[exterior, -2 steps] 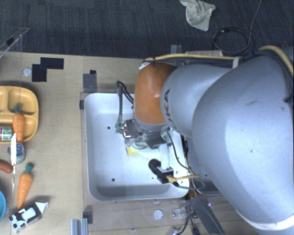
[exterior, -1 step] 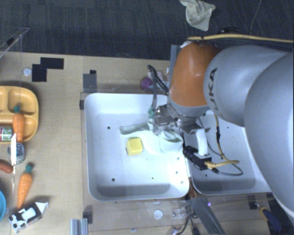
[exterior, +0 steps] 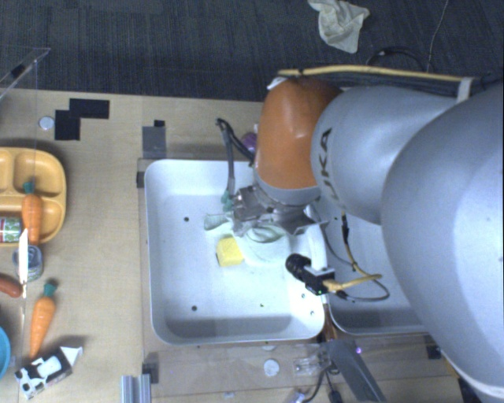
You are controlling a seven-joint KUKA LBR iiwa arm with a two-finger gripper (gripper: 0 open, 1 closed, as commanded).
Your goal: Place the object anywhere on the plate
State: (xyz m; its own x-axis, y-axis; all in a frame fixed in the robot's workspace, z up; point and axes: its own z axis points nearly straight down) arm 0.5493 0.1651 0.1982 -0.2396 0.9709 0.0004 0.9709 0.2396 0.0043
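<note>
Overhead slanted view of the bench. The grey arm with its orange band reaches in from the right and covers most of the right-hand bin. Its claw hangs low over the middle of the left white bin, near that bin's far half. Whether the claw is released or clenched cannot be told, as the wrist hides it from above.

A small yellow block lies on the bin floor just in front of the claw and slightly to its left; it lies apart from the claw. A pale, translucent plate-like shape lies under the claw, but it is too faint to identify with certainty. A black cable plug with a yellow lead hangs beside the wrist.

On the bench at far left rests a tan divided tray bearing a carrot. Nearer the front lie a second carrot and a black-and-white carton. A crumpled cloth lies on the dark floor beyond the bench.
</note>
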